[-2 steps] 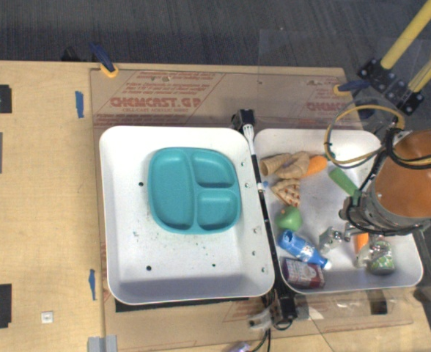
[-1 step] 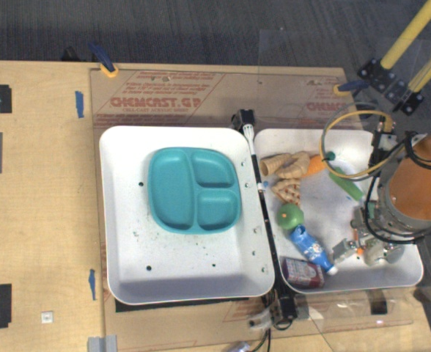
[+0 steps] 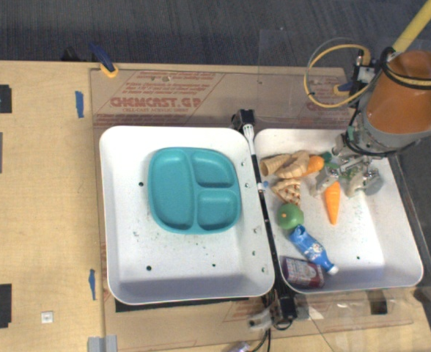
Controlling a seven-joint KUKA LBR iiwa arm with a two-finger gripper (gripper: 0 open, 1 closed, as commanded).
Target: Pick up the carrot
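The orange carrot (image 3: 333, 202) lies in the right bin (image 3: 391, 262), pointing toward the front, its thick end up near the gripper. My gripper (image 3: 349, 176) hangs just behind that thick end, at the bin's back part, under the grey and orange wrist. Its fingers look spread apart and the carrot is not between them. A second small orange piece (image 3: 315, 164) sits to the gripper's left.
Left of the carrot are tan bread-like pieces (image 3: 287, 169), a green round fruit (image 3: 290, 215), a blue bottle (image 3: 312, 251) and a dark packet (image 3: 302, 272). The left bin (image 3: 127, 262) holds a teal divided plate (image 3: 195, 189). Yellow cable loops behind the right bin.
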